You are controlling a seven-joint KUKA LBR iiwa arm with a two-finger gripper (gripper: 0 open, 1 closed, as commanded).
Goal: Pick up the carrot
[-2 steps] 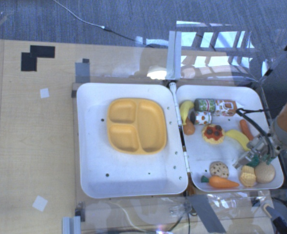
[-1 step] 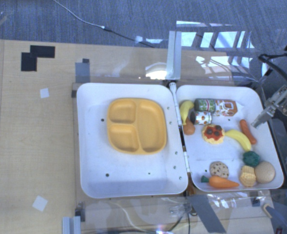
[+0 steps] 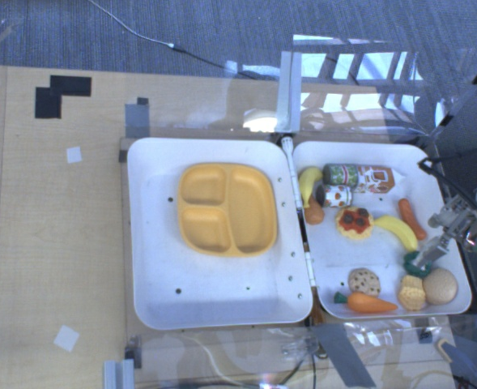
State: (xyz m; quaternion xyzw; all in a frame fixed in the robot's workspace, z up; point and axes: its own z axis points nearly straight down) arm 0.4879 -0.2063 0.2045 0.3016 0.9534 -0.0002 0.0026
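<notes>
Carrot — lying at right bin's front edge.

The labels on the two cans are too blurred to read.

Orange carrot (green top), yellow plate

Bright, even light falls from above, with a white glare patch on the clear panel behind the bins and pale reflections along it. Soft grey shadow pools inside the left bin at its near edge. Detail is slightly soft and grainy throughout.
</notes>
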